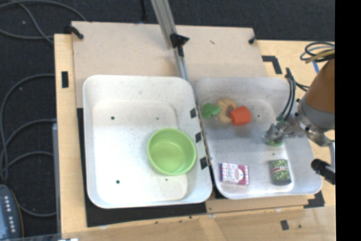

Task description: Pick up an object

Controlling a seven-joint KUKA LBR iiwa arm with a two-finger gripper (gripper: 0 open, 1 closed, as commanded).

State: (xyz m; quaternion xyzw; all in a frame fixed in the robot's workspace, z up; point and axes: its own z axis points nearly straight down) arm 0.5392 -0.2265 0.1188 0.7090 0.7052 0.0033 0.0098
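The bench (237,223) carries two white bins. In the right bin (256,87), the fingers (275,136) are lowered over a small green object (274,142) (grip state cannot be determined). Step: grasp attempt. Next: confirm closure, then lift vertically. Nearby: green can (280,171); farther: orange cup (241,115), green bowl (171,151).

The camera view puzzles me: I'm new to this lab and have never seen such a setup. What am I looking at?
You look down, at a slant, on a bench with two shallow white bins. The grey and orange shape at the right is a robot arm; its gripper is low in the right bin, over something green. That bin also holds an orange cup, a green leafy toy, a tan lump, a small pink-edged packet and a dark green can. The left bin holds a green bowl. Nothing is plainly lifted.
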